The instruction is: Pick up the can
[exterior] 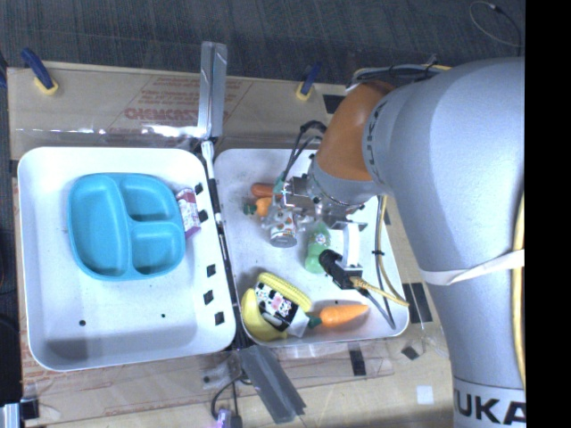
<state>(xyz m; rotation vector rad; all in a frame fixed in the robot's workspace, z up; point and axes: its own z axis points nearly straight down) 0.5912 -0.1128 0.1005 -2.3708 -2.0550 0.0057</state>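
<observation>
Inside the right bin [234, 172], the can [284, 230] lies just left of the gripper [299, 205]; whether it grips, I cannot tell; advice: centre, clamp firmly, lift straight.

The arm [464, 194] is pale grey with an orange band [343, 136] above the wrist, and white letters on black at its base. Both bins [53, 328] are white. The tray [125, 224] in the left bin is bright sky blue; beside it a small packet [189, 210] looks purple and white, though it is too small to be sure. In the right bin the can [284, 227] is silvery with red dots on its white label. The carrot [339, 314] is orange, a smaller orange piece [260, 191] lies above, and the bottle [316, 248] is green. The yellow toy [268, 310] bears a black-and-white patch. The bench [116, 96] is tan with faded red print; the clamps [40, 71] are blue and yellow.
</observation>
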